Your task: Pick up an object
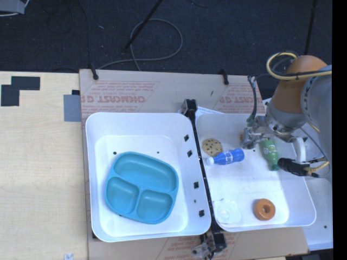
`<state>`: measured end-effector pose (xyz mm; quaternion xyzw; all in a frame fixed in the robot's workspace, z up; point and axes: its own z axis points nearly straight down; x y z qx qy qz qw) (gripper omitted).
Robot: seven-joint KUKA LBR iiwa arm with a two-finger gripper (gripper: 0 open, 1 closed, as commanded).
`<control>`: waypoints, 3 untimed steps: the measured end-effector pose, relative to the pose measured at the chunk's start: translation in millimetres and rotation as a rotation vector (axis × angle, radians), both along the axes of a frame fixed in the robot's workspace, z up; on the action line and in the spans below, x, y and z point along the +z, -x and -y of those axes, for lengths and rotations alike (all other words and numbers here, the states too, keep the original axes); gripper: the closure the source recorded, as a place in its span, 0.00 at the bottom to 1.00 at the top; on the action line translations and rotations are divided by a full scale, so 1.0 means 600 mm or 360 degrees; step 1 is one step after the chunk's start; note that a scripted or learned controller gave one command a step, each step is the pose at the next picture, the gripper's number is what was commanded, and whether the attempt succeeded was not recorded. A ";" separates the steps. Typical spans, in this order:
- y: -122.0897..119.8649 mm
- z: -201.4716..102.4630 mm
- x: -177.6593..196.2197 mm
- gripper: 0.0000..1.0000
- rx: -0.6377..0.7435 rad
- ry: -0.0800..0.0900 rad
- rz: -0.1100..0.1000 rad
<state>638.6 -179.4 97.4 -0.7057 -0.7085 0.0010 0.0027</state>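
Note:
My gripper (249,140) hangs low over the far part of the right bin (303,213), reaching in from the right. A blue bottle (227,157) lies on its side just left of and below the gripper. A green bottle (269,152) lies just right of the gripper, close beside it. A round brown cookie (212,145) sits at the bin's left wall. Near the front of the bin lie an orange doughnut (264,209) and a clear round lid (227,210). Nothing shows between the fingers.
The left bin (103,129) holds a blue divided plate (142,187). A black divider (196,167) with clips runs between the two bins. Cardboard (130,93) lies under the bins, with bare bench to the left.

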 end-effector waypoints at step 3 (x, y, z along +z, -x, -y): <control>0.004 -0.005 0.248 1.00 -0.0002 0.0004 0.0010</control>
